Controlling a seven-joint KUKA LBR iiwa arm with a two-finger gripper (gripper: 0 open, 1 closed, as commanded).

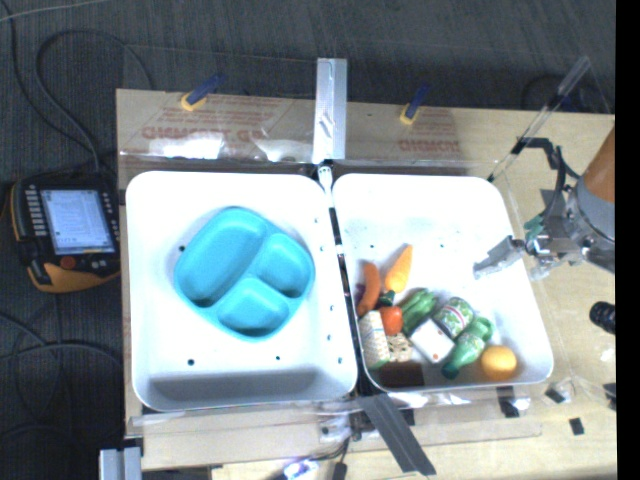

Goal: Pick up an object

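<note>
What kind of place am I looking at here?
Probably a robotics lab bench for grasping trials: a robot arm reaches toward two white bins, one bearing a blue divided tray, the other toy food, and a teach pendant lies on carpet.

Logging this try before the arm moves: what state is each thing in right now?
Two-finger gripper: above the right bin's right side, nothing between its fingers.
Blue three-compartment plastic tray: flat in the left white bin, compartments bare.
Toy food pile: heaped in the right white bin, near corner.
Orange toy carrot: lying tilted, atop the pile's far edge.
</note>
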